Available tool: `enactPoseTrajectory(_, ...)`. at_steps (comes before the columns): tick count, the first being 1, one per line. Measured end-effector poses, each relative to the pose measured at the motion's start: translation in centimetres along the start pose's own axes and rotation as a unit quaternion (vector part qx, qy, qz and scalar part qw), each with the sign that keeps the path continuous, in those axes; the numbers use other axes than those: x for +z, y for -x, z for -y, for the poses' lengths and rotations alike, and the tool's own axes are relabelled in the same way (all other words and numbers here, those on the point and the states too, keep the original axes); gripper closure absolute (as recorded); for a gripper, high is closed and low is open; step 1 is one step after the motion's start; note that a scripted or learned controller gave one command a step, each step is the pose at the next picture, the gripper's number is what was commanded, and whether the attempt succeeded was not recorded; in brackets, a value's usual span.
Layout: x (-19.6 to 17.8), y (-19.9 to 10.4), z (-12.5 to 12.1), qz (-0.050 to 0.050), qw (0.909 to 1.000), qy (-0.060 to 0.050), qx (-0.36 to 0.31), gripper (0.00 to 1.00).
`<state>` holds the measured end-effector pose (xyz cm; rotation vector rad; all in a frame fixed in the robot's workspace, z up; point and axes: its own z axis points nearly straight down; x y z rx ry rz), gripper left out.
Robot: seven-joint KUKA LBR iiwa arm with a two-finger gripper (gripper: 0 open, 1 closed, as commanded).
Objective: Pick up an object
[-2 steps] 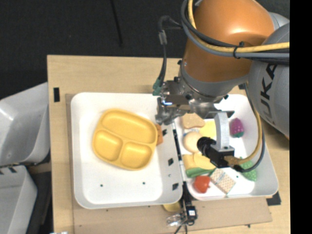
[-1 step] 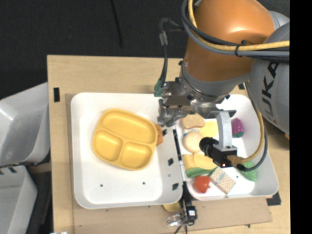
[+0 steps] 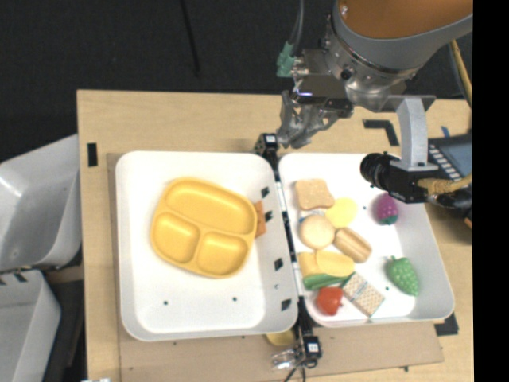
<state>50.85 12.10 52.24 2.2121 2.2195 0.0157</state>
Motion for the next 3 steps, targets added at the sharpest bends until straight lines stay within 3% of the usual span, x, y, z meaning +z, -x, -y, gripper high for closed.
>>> enactPoseTrajectory(1,10.7,2.8,2.1,0.004,0.9999,-0.013,0.003,1.0)
enactPoseTrajectory(2,22.3,-0.4,2.2,0.003,0.9999,-0.014,0.0,1.0)
enactPoseTrajectory(3,9.5,0.1,1.8,0.0,1.0,-0.001,0.0,1.0)
